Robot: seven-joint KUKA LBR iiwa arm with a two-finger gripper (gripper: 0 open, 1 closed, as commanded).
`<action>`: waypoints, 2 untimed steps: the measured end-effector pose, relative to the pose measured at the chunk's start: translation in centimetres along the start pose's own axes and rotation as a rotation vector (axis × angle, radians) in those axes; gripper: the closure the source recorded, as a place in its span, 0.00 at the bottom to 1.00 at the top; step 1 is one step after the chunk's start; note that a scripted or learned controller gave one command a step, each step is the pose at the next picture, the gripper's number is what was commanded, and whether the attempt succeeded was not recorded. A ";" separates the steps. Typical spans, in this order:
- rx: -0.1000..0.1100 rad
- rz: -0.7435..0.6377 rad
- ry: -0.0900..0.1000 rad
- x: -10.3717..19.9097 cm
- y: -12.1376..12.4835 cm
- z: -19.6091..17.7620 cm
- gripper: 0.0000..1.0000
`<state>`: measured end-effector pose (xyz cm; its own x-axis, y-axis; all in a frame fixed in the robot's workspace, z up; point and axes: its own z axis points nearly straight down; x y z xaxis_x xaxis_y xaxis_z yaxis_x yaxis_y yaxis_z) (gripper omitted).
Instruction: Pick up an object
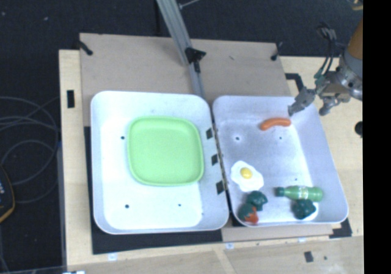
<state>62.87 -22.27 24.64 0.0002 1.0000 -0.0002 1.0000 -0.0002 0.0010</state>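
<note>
Dark floor [36, 16]; pale bench [73, 205], white bins [110, 205]

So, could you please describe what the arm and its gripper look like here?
The arm enters at the right edge: an orange-brown band above a grey metallic wrist, with thin dark cables looping beside it. The gripper is grey too, with two slim fingers that taper toward their tips.

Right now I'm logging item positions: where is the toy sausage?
The sausage lies in the right bin, near its far edge, just below and left of the gripper, with the fried egg nearer the camera.
</note>
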 end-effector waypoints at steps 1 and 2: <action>0.004 -0.001 0.000 0.2 0.3 4.3 0.00; 0.004 0.000 0.000 0.7 -0.1 8.6 0.00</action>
<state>62.76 -21.59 15.99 0.0000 1.0000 0.0001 1.0000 0.0000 -0.0031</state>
